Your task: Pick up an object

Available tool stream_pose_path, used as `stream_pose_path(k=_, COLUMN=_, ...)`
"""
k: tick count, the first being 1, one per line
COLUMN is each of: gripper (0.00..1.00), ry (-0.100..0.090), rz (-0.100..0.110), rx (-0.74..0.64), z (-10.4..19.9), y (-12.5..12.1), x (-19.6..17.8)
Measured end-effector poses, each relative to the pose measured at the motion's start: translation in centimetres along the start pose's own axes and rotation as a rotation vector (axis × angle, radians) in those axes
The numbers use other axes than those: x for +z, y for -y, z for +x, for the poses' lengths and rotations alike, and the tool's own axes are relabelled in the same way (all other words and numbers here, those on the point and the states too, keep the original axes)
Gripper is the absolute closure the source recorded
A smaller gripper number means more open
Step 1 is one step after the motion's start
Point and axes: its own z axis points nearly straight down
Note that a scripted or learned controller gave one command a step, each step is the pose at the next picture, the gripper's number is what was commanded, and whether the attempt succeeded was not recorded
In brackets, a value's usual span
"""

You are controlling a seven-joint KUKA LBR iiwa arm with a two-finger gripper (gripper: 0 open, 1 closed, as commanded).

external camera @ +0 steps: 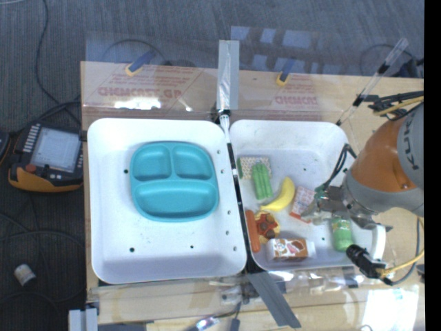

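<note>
The right bin [313, 138] holds several small items. A green ridged piece [262, 182] lies beside a yellow banana [280, 196]. Right of the banana is a pink and white packet [303, 200]. Red and orange toy food [262, 225] sits by the bin's left wall, and a small white carton with a brown label [289, 248] lies near the front. A green object [341, 234] rests at the right side. My gripper [329, 209] is low in the bin, between the packet and the green object, partly hidden by the wrist.
The left bin [110, 212] carries a teal divided plate [173, 181]. The arm's orange band [384, 163] overhangs the right bin's right wall. A handheld pendant [45, 158] lies on the floor to the left, and cables run at the bench's right edge.
</note>
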Motion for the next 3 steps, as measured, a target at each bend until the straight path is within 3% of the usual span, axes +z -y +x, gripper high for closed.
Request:
stream_pose_path(k=1, gripper=1.00, ry=0.003, rz=0.022, rx=0.195, z=0.3, y=0.4, x=-11.1)
stream_pose_path(k=2, gripper=1.00, ry=-0.001, rz=0.021, rx=-0.178, z=-2.7, y=-0.1, x=-12.8)
stream_pose_path(k=3, gripper=1.00, ry=0.000, rz=0.024, rx=0.232, z=2.6, y=0.8, x=-11.1)
